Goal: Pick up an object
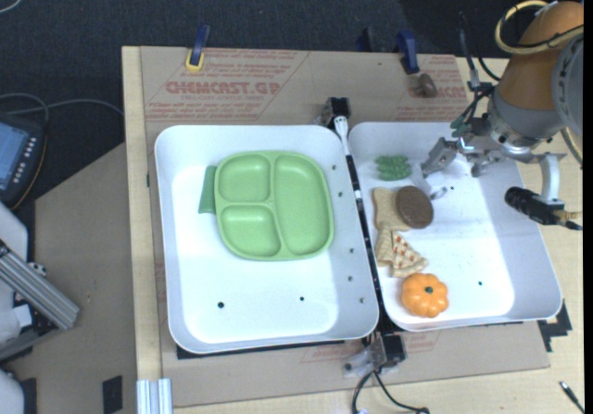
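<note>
The grey two-finger end effector hangs over the right-hand shallow white plastic bin, near its 12 o'clock rim; whether the tips are apart or together I cannot tell. Nothing shows between them. The nearest candidate, a round brown cookie-like disc, lies just beside it toward 7 o'clock. A small orange toy pumpkin sits farther off toward 6 o'clock.

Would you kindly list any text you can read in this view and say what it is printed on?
"CHEMCAST. G P", in red on the brown board behind the left bin.
More red print on the board behind the right bin, and faint lines around both, are too blurred to read.
</note>
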You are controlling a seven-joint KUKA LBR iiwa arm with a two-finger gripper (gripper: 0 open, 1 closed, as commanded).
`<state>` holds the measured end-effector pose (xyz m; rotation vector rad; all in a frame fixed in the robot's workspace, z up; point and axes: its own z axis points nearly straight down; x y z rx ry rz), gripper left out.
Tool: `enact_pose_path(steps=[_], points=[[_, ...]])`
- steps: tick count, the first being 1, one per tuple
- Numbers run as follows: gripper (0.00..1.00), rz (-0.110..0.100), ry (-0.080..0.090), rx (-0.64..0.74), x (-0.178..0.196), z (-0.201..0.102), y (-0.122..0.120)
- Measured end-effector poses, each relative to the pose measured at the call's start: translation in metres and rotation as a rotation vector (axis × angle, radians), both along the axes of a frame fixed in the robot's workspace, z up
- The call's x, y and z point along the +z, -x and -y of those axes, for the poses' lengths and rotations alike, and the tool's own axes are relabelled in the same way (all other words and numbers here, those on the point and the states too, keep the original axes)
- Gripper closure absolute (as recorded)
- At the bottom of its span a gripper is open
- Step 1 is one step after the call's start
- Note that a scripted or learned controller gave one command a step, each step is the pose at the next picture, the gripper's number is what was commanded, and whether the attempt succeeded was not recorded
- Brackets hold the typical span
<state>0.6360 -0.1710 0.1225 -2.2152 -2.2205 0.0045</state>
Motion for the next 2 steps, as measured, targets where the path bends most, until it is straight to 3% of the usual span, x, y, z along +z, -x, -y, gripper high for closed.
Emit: enact_pose_path(steps=[1,2], points=[[0.00,0.000,0.000,0.000,-0.040,-0.001,0.001],[1.00,0.007,0.002,0.000,-0.026,-0.001,-0.001]])
